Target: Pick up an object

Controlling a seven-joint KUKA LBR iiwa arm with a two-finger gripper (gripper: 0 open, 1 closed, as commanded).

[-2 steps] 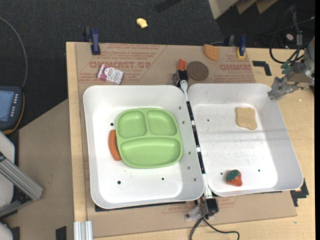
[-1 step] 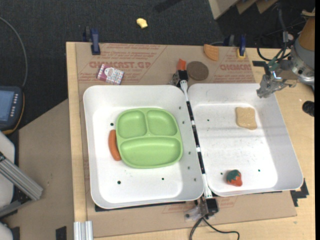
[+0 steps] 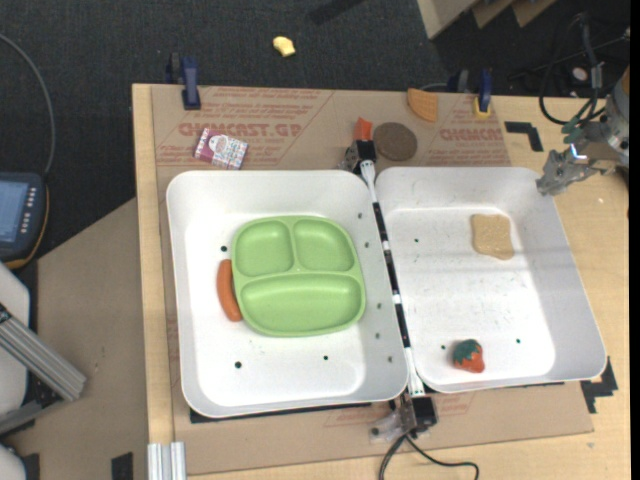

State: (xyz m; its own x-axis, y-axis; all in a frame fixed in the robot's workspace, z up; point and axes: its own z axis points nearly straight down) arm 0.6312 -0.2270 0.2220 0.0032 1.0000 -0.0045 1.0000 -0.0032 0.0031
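Strawberry [image 3: 468,355] lies in right bin [image 3: 560,298] — cardboard [image 3: 300,118] reads "CHEMCAST"; end effector [image 3: 562,173] state unclear.

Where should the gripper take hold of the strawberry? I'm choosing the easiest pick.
Probably straight from above, fingers closing across the red body of the strawberry. It sits alone in the right bin, near the front wall. The gripper is at the bin's far right corner.

Grey metal gripper [image 3: 556,176] trailing dark cables.
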